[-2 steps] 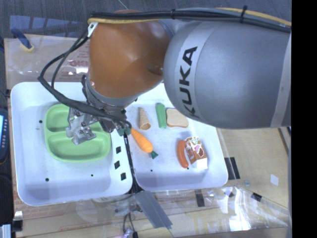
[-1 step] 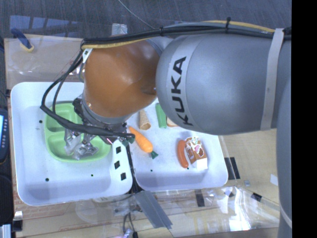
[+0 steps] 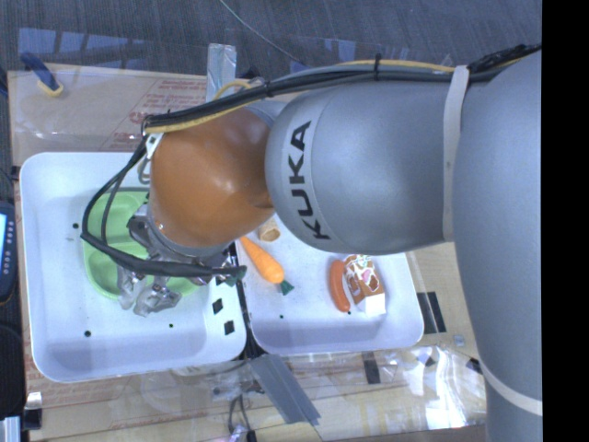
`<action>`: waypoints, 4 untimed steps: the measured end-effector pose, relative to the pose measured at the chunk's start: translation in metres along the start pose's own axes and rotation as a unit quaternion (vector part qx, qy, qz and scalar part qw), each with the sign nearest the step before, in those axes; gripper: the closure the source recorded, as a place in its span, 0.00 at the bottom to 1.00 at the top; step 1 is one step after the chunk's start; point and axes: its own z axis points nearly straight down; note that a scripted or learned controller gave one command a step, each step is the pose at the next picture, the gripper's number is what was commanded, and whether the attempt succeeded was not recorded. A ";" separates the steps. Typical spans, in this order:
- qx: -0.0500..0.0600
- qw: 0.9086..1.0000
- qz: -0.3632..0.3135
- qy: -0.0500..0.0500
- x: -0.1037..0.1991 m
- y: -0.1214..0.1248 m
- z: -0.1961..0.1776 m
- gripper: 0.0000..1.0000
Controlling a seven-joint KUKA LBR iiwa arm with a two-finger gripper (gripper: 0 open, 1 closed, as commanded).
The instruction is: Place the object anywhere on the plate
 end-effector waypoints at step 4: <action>0.002 0.983 -0.183 -0.003 -0.085 -0.108 0.021 1.00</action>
